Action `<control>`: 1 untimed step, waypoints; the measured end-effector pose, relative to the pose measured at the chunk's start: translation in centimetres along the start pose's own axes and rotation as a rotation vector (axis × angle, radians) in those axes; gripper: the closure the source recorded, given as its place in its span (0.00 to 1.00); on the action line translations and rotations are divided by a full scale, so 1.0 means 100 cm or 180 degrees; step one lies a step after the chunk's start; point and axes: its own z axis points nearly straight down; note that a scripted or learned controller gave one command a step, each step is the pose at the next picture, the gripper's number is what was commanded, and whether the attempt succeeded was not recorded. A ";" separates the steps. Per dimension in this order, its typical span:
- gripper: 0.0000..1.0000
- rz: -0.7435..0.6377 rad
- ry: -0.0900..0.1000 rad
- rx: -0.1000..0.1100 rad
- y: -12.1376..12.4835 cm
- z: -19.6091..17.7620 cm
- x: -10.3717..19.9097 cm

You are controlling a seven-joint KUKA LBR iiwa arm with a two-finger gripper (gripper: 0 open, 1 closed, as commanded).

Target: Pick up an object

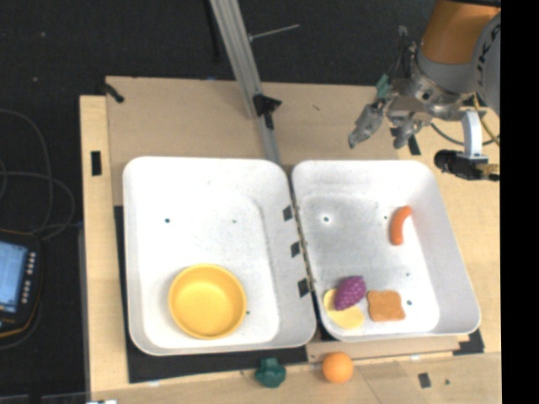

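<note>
From where the one camera looked down, the gripper point(383, 133) hung above the far edge of the right bin point(438, 200), clear of everything in it. Its jaws stood apart with nothing between them, which I took as readiness for a descent, not a grasp in hand. The arm point(455, 32) came in from the right, high over the bench point(168, 116).

The right bin held every likely candidate for the pick. An orange sausage-shaped piece point(400, 225) lay alone near the right wall, nearest the gripper and well apart from the others, so it looked the easiest to take. Along the near wall sat a cluster: a purple grape-like lump point(350, 291) resting on a pale yellow piece point(344, 315), with a brown toast-like square point(386, 305) just beside them. That crowding could make a clean two-finger grip harder there.

The left bin point(202, 192) held a yellow bowl point(207, 300) upright in its near corner and nothing else that I could make out.

Outside both bins, on the bench's near edge, an orange ball point(337, 367) and a small green object point(270, 373) lay near each other, probably beyond the intended reach. A slanted metal rail point(240, 49) rose from between the bins toward the back.
</note>
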 end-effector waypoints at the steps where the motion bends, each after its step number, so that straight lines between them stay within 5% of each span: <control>1: 0.00 0.0000 -0.0004 0.0001 0.000 0.000 -0.001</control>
